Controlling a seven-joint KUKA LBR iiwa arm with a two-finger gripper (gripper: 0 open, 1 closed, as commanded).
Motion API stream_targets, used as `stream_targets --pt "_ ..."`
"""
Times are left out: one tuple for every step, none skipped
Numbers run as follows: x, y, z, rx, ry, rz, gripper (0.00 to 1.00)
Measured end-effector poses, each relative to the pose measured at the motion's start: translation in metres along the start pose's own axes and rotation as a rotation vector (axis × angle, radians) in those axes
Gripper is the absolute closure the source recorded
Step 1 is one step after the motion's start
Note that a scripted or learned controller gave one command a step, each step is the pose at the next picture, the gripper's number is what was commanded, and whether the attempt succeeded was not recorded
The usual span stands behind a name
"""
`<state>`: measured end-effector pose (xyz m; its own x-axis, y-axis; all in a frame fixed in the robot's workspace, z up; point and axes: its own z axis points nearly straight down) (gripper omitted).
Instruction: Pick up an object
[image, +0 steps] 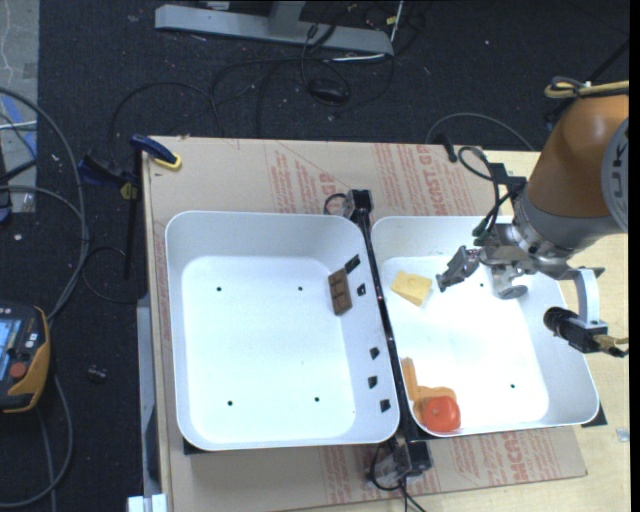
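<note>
You are seeing open floor across the middle of the right bin; a yellow block is sitting far-left, a red ball is crowding its near-left corner.

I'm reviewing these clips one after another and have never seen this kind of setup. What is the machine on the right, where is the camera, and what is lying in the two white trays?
The camera is fixed above a bench and looks down at a slant. The grey and orange machine reaching in from the right is a robot arm; at its end sits a two-finger gripper, its grasping tool, which hangs over the right bin. Nothing shows between its fingers, so it holds nothing. In that bin lie a pale yellow block, close to the gripper, and at the near corner a red round object touching an orange piece. The left bin holds a small brown block near its right wall. Both bins rest on a cardboard sheet. The job is to pick up an object.
</note>
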<state>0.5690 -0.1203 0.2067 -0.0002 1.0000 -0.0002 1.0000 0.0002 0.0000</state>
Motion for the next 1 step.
stream_targets --pt "-0.0095 -0.0242 0.0677 0.006 0.001 -0.067 0.00"
